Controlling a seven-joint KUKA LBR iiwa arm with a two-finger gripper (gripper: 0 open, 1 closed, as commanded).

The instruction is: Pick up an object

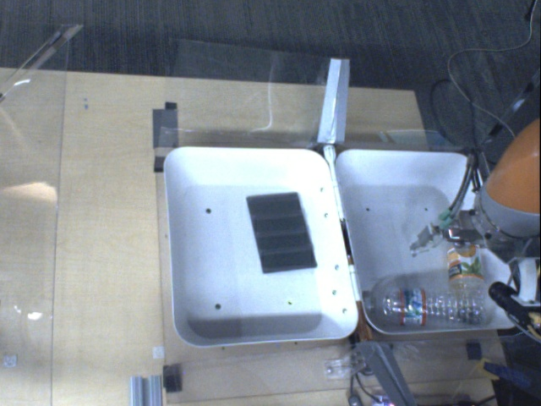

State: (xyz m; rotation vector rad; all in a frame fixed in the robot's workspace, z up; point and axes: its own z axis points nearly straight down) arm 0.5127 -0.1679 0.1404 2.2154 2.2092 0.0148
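Observation:
A dark ridged rectangular pad [283,232] lies flat in the middle of the left bin [190,227]. In the right bin [380,193], a clear plastic bottle [427,305] with a blue and red label lies on its side along the front wall. A small bottle with an orange and green label [465,266] stands near the bin's right side. My gripper [446,233] hangs low over the right bin, just above and left of the small bottle, close to its top. The wrist hides whether it touches the bottle.
The arm's orange band [517,176] and grey wrist cover the right bin's right edge. A metal post [334,100] rises behind the seam between the bins. Cables [482,74] hang at the far right. Black brackets [165,129] sit at the left bin's corners.

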